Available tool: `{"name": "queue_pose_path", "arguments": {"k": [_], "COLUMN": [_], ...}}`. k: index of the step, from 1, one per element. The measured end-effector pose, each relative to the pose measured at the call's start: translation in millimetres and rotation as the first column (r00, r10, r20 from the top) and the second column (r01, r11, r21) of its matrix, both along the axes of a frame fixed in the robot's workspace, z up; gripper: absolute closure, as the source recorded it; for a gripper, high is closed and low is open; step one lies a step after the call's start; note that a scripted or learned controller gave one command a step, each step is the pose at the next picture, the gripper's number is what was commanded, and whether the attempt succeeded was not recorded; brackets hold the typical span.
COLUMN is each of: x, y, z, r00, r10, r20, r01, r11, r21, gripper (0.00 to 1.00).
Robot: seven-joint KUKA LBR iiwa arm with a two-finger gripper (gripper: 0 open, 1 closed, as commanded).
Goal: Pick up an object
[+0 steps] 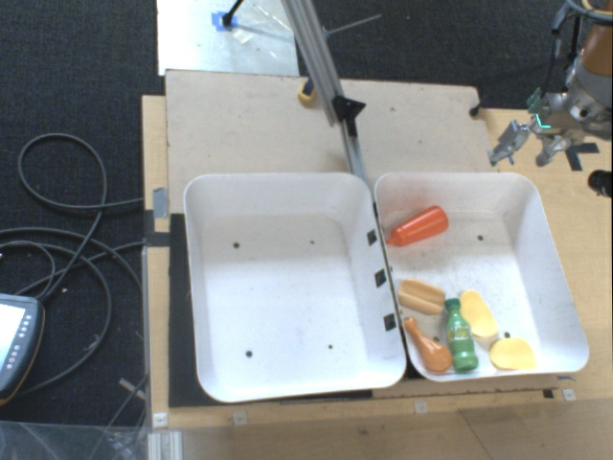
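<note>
Camera view, fixed above bench, looking down at a slant. No legible brand, label or writing noted anywhere; label on green bottle [461,335] too small to read.

Two shallow white bins side by side on bench [249,123]. Left bin [206,257]: bare white floor with a few dark dots. Right bin [546,247]: six items. Orange-red carrot-shaped toy [420,225] lying alone near upper left of floor, tilted, blunt end up-right. Tan bread-roll-shaped piece [421,296] lower down, close to dividing wall. Orange drumstick-shaped piece [428,346] below it, near front wall. Green bottle lying just beside drumstick, cap end toward roll. Pale yellow oblong piece [478,315] just right of bottle, possibly touching. Yellow rounded piece [513,354] in front right corner. Last five clustered together; carrot well apart from cluster.

Gripper [533,148] positioned outside right bin, above bench surface beyond bin's far right corner, on grey arm [586,84] entering from right. Two fingers [508,143] visibly spread apart, nothing between them: released, grasping nothing. All items well apart from gripper; carrot nearest, down-left of it; cluster farther, toward front wall.

Off bench: black cables [67,218] on dark floor at left, grey pole [311,41] slanting across top.
</note>
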State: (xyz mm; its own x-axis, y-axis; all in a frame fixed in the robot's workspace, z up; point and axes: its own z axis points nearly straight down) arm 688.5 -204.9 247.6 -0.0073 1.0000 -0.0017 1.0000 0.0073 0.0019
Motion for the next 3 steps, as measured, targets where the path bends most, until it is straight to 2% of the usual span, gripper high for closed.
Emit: {"name": "queue_pose_path", "arguments": {"k": [2, 3], "x": [-10.3, -4.0], "y": [0.0, 5.7], "z": [-87.8, -146.5], "r00": [1.000, 1.000], "r10": [-0.005, 0.000], "r20": [-0.003, -0.004], "r01": [0.005, 0.000], "r11": [1.000, 1.000], "r21": [0.001, 0.002], "gripper": [0.00, 0.00]}}
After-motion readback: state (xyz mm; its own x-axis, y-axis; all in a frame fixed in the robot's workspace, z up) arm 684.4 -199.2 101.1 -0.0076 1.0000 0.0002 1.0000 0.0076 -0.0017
